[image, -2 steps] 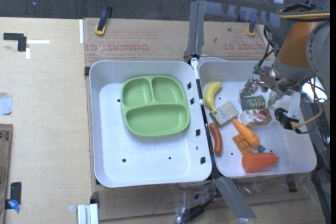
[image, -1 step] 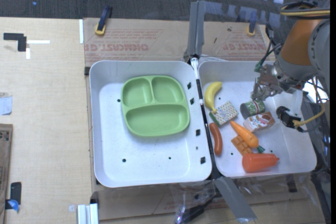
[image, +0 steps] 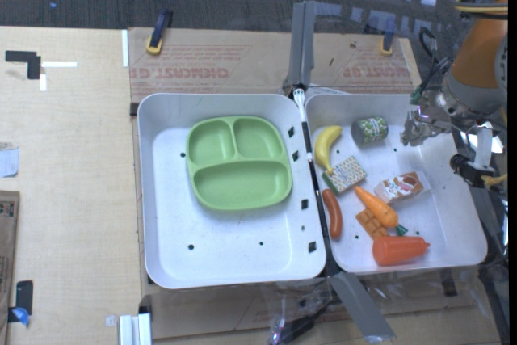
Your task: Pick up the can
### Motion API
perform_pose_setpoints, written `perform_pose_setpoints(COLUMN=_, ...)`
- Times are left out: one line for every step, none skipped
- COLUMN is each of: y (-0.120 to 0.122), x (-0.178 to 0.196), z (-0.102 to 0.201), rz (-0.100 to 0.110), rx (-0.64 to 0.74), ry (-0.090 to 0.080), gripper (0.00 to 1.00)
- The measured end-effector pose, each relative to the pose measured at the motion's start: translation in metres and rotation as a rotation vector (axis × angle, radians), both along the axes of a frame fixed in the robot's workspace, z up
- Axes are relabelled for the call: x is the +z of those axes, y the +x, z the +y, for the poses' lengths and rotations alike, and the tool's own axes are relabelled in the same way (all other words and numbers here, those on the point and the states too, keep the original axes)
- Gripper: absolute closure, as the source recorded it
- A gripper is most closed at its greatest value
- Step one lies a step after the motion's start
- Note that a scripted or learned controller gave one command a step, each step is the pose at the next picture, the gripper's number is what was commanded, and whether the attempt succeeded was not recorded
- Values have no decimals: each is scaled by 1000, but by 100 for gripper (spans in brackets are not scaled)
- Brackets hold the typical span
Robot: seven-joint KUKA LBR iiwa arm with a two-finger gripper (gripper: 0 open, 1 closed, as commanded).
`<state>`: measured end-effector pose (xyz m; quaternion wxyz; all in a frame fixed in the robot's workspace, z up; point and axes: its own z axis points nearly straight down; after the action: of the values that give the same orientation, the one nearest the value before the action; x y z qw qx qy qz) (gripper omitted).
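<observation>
The can [image: 370, 129] is small, with a green label, and lies on its side at the back of the right bin [image: 464, 210]. My gripper [image: 417, 130] hangs just to the can's right, a short gap away, near the bin's back right part. The grey arm with its orange band rises behind it at the right edge of the camera view. Nothing shows in the gripper's grasp.
The right bin also holds a banana [image: 326, 145], a patterned cracker box [image: 346, 173], a sausage [image: 332, 213], a carrot [image: 376, 207], a waffle piece [image: 371, 224], a red-orange pepper [image: 399, 249] and a small carton [image: 400, 187]. A green divided plate [image: 239, 162] lies in the left bin [image: 166, 238].
</observation>
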<state>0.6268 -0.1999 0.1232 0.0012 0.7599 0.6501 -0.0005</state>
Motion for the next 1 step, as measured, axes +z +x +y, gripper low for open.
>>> perform_pose_setpoints(y=0, x=0, z=0, rz=0, rx=0, ry=0, gripper=0)
